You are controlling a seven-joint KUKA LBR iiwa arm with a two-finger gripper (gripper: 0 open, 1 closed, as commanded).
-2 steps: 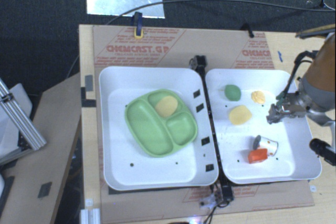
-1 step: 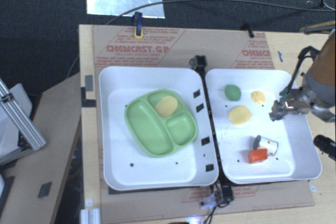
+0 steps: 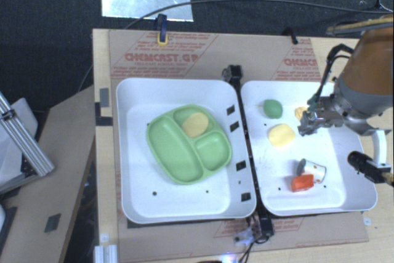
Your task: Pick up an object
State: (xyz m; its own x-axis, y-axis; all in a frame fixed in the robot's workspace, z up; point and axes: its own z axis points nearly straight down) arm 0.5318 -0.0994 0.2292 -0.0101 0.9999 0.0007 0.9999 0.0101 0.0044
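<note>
Hovering beside the yellow lump point(image 3: 281, 134) in the right bin point(image 3: 345, 200), your gripper point(image 3: 306, 127) is showing jaws I cannot tell apart, so you are wanting it centred before closing.

The grey arm with its orange band point(image 3: 372, 80) is cut off by the right edge. A small yellow object point(image 3: 300, 112) sits partly hidden behind the dark gripper point(image 3: 311, 123), whose fingertips are too small to read.
</note>
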